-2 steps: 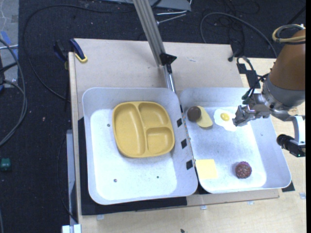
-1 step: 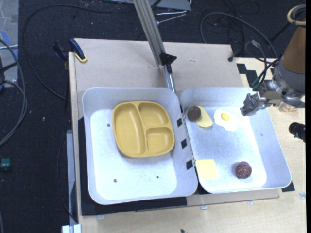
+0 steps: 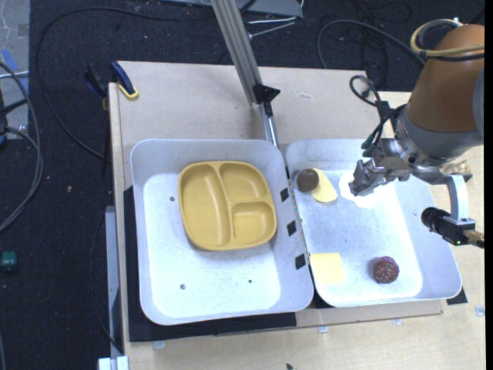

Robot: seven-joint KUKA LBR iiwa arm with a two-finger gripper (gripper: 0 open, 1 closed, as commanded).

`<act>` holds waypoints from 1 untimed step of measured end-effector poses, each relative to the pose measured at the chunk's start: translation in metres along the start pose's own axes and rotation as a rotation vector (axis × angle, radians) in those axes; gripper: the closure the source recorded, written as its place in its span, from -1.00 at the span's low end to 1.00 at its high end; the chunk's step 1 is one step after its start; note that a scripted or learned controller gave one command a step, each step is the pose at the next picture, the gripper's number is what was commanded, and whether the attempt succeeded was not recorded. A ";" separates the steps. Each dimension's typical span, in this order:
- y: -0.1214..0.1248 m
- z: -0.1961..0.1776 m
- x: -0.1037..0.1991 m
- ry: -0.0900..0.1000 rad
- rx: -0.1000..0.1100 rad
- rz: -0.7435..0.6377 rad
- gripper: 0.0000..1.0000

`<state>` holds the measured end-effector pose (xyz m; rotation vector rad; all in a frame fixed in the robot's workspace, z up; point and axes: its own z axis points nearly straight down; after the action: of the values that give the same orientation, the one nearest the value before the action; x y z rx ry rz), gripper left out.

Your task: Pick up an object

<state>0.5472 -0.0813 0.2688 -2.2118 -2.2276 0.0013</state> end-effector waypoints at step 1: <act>-0.011 -0.002 0.057 0.001 0.000 -0.002 1.00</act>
<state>0.5363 -0.0246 0.2704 -2.2097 -2.2293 -0.0001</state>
